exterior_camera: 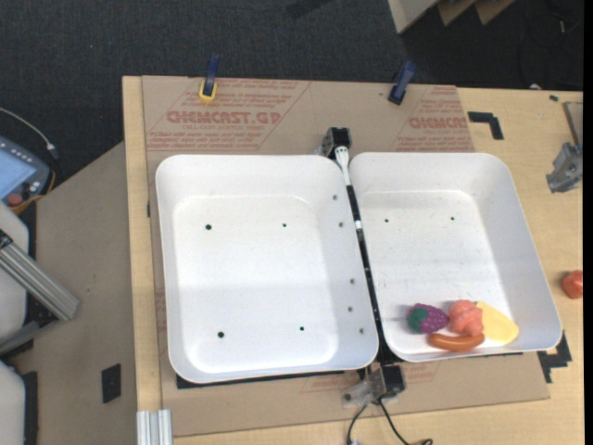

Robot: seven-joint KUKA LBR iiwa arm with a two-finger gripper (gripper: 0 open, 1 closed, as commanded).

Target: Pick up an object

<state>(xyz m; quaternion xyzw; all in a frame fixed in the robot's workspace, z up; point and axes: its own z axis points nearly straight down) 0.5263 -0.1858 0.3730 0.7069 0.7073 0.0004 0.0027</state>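
Several toy foods lie bunched in the near corner of the right bin [482,179]. A purple bunch of grapes [427,318] is on the left and a red-orange lumpy piece [466,317] in the middle. A yellow piece [498,325] lies on the right, and an orange-brown sausage [455,341] along the front wall. A grey part of my gripper [561,170] pokes in at the right edge of the view. It is outside the right bin, level with its far half and well away from the toys.
The left bin [176,248] stands beside the right one, with a black divider strip [357,239] between them. Both rest on a cardboard sheet [278,109] held by clamps at the back. A small orange-red thing [572,285] sits by the right edge.
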